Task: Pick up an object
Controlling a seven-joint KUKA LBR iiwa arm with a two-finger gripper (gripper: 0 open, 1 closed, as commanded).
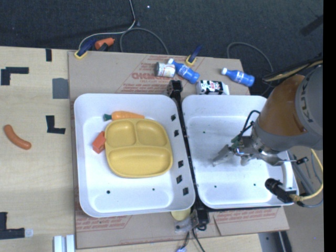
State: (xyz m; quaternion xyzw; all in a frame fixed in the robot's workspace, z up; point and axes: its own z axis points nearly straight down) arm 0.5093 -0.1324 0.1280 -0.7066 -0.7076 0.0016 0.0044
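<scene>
Gripper [231,156]: in right bin [210,193], fingers spread wide, nothing between them; bare floor all around. Plate [139,148], carrot [127,115]: left bin, far leftward.

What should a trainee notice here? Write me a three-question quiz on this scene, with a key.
1. True or false: the yellow plate lies in the left bin.
2. Where in the camera view is the hand? A. within the right bin. B. within the left bin. C. over the bare bench beyond both bins.
3. How many compartments does the yellow plate have?

Key: 1 true; 2 A; 3 three.
</scene>
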